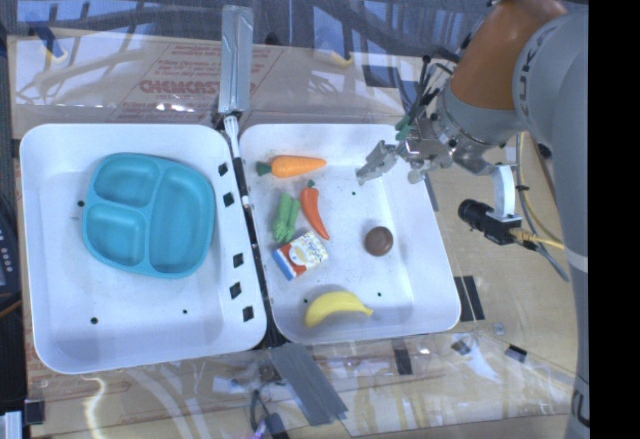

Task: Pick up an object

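Note:
The right bin (425, 272) holds several items. An orange carrot (296, 166) lies at its far left, with a green pod (285, 217) and a slim red-orange pepper (315, 211) below it. A small printed carton (303, 254) lies below those, a brown ball (378, 241) sits toward the right, and a yellow banana (336, 307) lies near the front wall. My gripper (377, 164) hangs over the far right part of this bin, to the right of the carrot and above the ball. Nothing shows in it.
The left bin (60, 327) holds a blue divided plate (150, 214). A grey bar (236, 57) stands behind the seam between the bins. The arm's orange band (500, 52) and wrist reach in over the right bin's far right rim.

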Controlling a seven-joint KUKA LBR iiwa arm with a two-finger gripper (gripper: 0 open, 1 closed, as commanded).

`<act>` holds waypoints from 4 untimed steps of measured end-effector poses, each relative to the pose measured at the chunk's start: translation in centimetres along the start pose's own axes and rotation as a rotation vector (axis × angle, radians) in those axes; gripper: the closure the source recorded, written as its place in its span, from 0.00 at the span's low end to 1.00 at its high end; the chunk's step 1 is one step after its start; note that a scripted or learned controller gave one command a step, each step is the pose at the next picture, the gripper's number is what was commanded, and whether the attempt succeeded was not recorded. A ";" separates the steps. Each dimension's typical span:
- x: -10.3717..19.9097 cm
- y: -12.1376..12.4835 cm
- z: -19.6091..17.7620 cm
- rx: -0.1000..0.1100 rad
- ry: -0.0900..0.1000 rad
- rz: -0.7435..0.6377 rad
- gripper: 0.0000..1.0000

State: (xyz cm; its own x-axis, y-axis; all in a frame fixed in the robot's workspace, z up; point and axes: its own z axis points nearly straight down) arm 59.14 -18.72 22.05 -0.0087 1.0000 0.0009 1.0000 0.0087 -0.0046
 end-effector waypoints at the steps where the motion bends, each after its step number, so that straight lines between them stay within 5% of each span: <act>1: 5.8 1.1 -1.3 0.000 0.000 -0.286 0.00; 2: 4.3 -0.9 12.6 -0.009 -0.004 -0.470 0.00; 3: 2.7 -0.3 12.8 -0.005 -0.003 -0.446 0.00; 4: 2.7 -0.3 11.8 -0.006 -0.003 -0.449 1.00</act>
State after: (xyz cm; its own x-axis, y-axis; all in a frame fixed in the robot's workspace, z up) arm 58.80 -15.99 10.29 -0.4416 0.8972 -0.0014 0.8972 0.4416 0.0010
